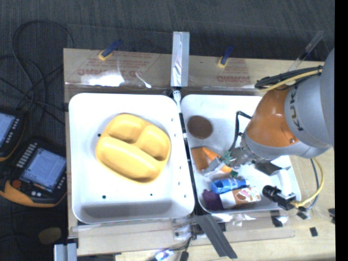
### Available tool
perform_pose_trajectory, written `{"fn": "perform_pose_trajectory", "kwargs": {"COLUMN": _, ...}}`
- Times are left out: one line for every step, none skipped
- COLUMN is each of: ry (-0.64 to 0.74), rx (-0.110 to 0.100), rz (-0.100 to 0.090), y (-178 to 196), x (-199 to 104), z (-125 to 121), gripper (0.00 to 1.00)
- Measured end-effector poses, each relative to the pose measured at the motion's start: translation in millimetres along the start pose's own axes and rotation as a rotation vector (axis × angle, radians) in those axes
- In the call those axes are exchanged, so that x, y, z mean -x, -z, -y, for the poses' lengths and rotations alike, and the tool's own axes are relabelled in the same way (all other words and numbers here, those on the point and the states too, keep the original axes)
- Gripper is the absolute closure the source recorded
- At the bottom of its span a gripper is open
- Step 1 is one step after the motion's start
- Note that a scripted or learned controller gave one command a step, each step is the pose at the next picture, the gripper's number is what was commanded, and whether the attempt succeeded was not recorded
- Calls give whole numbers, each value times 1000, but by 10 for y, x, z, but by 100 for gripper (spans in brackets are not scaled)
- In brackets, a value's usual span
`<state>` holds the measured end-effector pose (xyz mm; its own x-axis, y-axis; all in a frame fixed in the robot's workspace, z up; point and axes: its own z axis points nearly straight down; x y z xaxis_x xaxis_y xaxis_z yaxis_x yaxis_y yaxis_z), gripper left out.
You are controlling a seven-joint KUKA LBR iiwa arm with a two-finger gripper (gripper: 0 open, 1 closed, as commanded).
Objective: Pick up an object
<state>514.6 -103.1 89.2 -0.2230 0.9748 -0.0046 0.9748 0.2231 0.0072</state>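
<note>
My gripper [224, 161] hangs low in the right bin [217, 106], at the end of the grey and orange arm [277, 125] that reaches in from the right. It sits just right of an orange object [200, 156] and directly above a blue bottle [227, 185]. A brown disc [199, 126] lies at the back left of this bin. Along the front wall lie a purple object [212, 200] and an orange and white packet [243, 196]. The arm hides the right part of the bin.
A big yellow padded object [133, 147] lies in the middle of the left bin [87, 200]. A ridge [185, 145] separates the two bins. Handheld control units [32, 173] and cables lie on the floor to the left.
</note>
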Motion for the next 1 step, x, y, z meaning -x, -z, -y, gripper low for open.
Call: {"fn": "perform_pose_trajectory", "kwargs": {"ry": 0, "rx": 2, "rz": -1, "y": 94, "x": -2, "z": -13, "gripper": 100}}
